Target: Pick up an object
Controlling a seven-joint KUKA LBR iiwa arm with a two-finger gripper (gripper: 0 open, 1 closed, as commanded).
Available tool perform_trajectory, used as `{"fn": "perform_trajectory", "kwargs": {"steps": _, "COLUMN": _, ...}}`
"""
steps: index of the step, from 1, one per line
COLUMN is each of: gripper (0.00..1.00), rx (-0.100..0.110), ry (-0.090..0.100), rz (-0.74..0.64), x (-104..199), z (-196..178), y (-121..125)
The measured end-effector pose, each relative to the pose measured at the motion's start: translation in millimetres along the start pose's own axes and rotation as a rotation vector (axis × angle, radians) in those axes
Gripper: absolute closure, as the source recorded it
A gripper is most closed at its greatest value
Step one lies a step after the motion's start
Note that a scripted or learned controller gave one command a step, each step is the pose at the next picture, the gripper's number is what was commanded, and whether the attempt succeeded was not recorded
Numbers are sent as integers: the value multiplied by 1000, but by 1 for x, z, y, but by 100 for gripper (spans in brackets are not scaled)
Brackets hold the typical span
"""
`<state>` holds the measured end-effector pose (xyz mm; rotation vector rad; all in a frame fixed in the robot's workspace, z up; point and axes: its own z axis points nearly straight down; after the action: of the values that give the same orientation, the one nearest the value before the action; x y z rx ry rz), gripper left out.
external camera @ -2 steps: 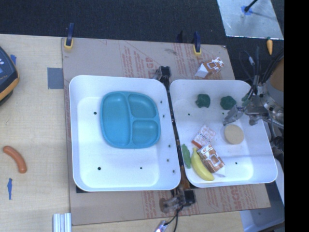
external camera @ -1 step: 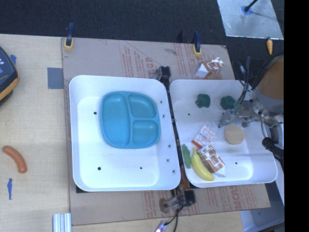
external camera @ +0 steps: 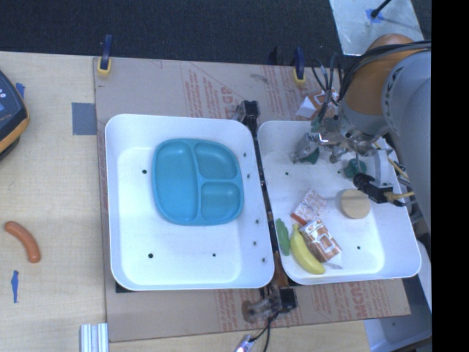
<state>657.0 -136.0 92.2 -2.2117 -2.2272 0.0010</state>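
The gripper (external camera: 316,149) hung low over the far part of the right bin (external camera: 381,270), up near its back wall, with the grey arm (external camera: 410,86) and its orange band (external camera: 381,50) coming in from the right. Whether it was released or clenched could not be told from this angle (cables and metal crowded the tip).

The pickable things lay nearer the camera than the tool, all in the right bin. A round tan piece (external camera: 355,204) sat just right of and below the gripper, apart from it. Below that, two red-and-white packets: the small packet (external camera: 311,206) near the bin's middle, the larger packet (external camera: 321,240) touching the banana. The banana (external camera: 304,249) lay well apart from the gripper at the near left of the bin, its long axis running from upper left to lower right, curved, one end up toward the divider. A green item (external camera: 283,235) lay just beside it on the left, long axis nearly along the bin's wall.

In the left bin (external camera: 117,196) sat a blue divided plate (external camera: 198,181), flat. Out on the bench (external camera: 51,196), a sausage (external camera: 23,240) lay far left.
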Motion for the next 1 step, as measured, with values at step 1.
{"fn": "perform_trajectory", "kwargs": {"steps": 1, "gripper": 0, "rx": 2, "ry": -1, "rz": 1, "x": 24, "z": 0, "y": -1}}
